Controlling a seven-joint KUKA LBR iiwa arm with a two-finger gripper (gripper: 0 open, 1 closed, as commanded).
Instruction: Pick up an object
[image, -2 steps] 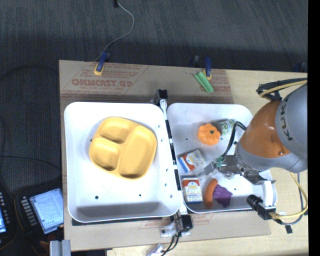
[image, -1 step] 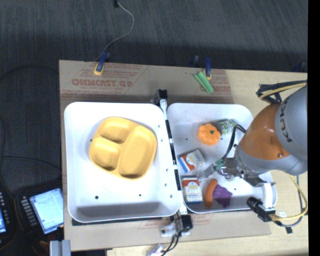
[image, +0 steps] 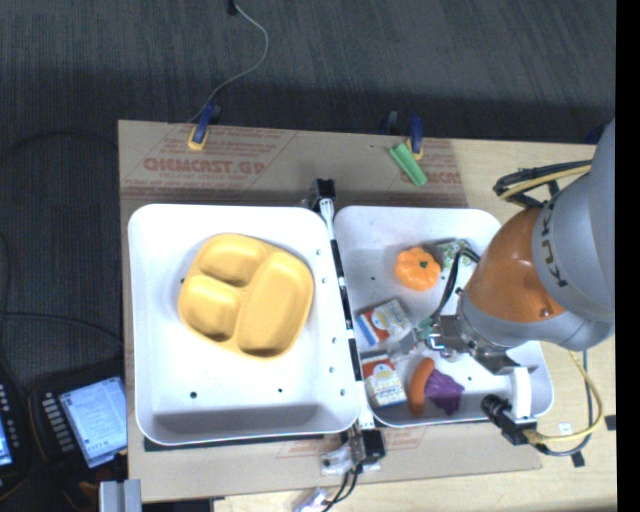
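Looming over the right bin (image: 485, 222), the grey arm (image: 560, 270) with its orange band reaches in from the right, and it covers much of that bin's right half. Its gripper (image: 437, 335) hangs low over the middle of the bin, amid the clutter, but whether it is wide, narrow or holding anything I cannot tell from here, since the wrist hides that part. Just below the gripper lie a purple object (image: 445, 393) and, touching its left side, an orange-red carrot-like piece (image: 422, 378). Left of those sits a small printed packet (image: 384, 384), with another red-and-white packet (image: 383, 322) above it, near the bin's left wall. A little orange pumpkin (image: 417, 268) rests toward the far side of the bin, apart from the packets. Over in the left bin (image: 160, 400) a big yellow compartment tray (image: 246, 293) lies by itself near the middle. On the cardboard beyond the bins, a green clip (image: 408, 164) lies at a slant.
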